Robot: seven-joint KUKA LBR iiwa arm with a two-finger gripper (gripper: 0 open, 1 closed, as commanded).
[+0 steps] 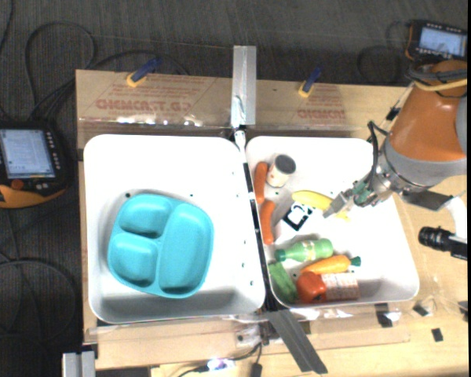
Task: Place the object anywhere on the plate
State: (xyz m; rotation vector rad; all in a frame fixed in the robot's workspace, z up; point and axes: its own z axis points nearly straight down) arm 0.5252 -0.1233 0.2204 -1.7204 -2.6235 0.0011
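A turquoise plate with three compartments lies in the left bin, and nothing rests on it. My gripper hangs low over the right bin, right beside the right end of a yellow banana. Just left of it lies a small black and white box. Whether the gripper touches the banana is unclear from this angle.
The right bin also holds a long orange carrot along the divider, a pale bottle with a grey cap, a green bottle, an orange toy vegetable and a red can. A tablet sits left of the bench.
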